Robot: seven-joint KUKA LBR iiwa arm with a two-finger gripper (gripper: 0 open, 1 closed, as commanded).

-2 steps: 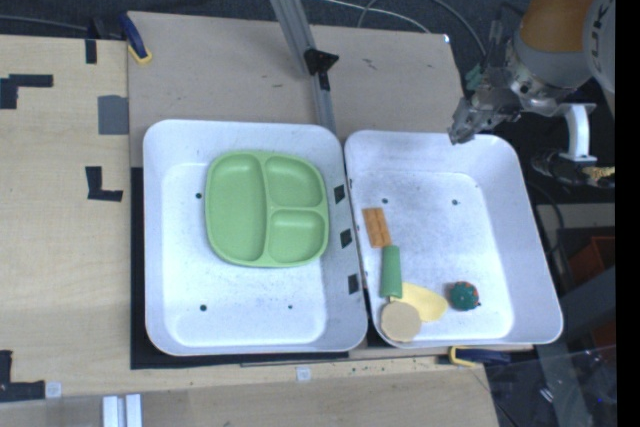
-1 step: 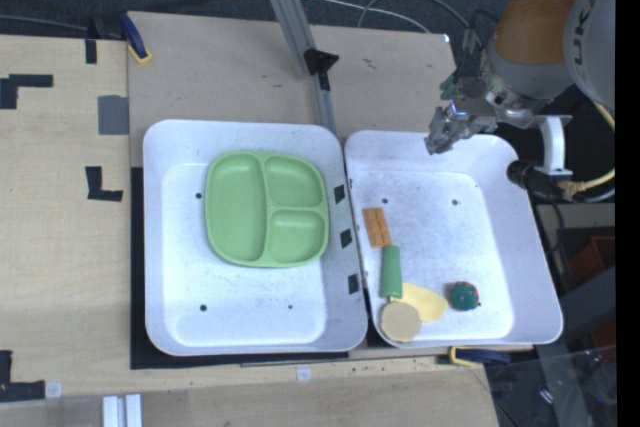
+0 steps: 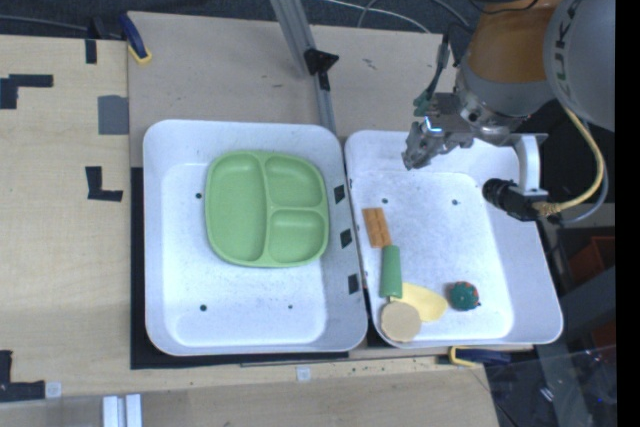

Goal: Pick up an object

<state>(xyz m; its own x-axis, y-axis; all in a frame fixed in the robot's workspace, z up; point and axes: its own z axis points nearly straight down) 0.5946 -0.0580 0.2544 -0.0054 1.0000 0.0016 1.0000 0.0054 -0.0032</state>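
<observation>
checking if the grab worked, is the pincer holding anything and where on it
Nothing is held. The pincer hangs over the far end of the right bin, apart from the items lying at the near end.

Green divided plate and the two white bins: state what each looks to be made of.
Green divided plate: probably moulded plastic with a matte finish, judging by its even pale colour, rounded corners and soft ridges between three compartments. Left bin and right bin: likely thin formed plastic, white with a faint speckle and rounded raised rims; painted metal cannot be ruled out.
</observation>
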